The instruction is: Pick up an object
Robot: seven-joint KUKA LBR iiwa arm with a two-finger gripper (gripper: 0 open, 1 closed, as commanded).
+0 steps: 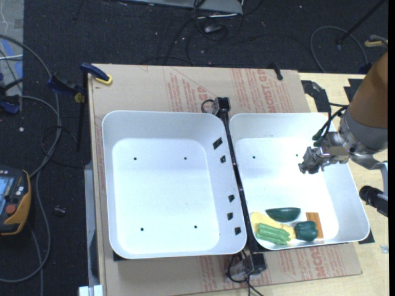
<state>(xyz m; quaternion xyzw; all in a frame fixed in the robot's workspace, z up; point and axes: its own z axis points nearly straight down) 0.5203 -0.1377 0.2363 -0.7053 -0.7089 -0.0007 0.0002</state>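
- The gripper hangs over the right bin, near that bin's right wall, reaching in from the right on the grey arm
- Whether it is spread or pressed together cannot be told; it shows as a dark shape, and nothing is seen held in it
- The objects lie at the right bin's near edge, well apart from the gripper: a dark green bowl-like piece, a light green ridged item, a dark green block, a yellow piece and an orange-brown block
- The left bin sits just beside the right one
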